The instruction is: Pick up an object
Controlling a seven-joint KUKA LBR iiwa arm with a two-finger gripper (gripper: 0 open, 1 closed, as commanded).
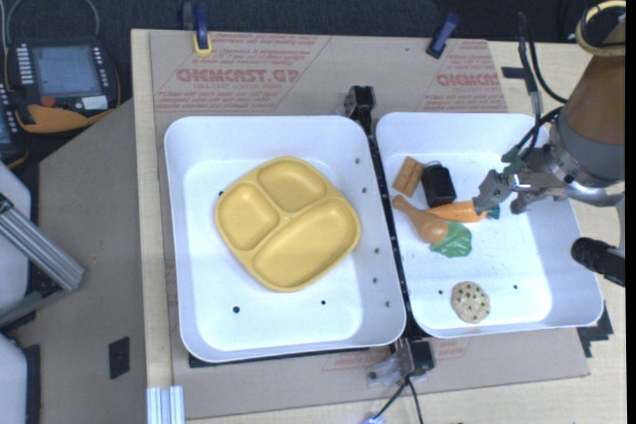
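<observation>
Five small things lie in the right bin [556, 293]: a brown block [407, 177], a black box [438, 185], a carrot [452, 211] over a wooden spoon [421, 219] with a green leafy bit [453, 240] beside it, and a cookie [470, 301] well apart near the front. Your gripper [504, 195] hovers just beside the carrot's right tip, fingers parted a little and nothing between them. The carrot looks like light, stiff toy plastic, smooth and tapering, so it may well slip. Take it across the thicker middle, not the thin end. Mind the spoon beneath, touching it; a low pinch could catch both. The left bin [189, 243] bears a yellow plate [288, 223].
</observation>
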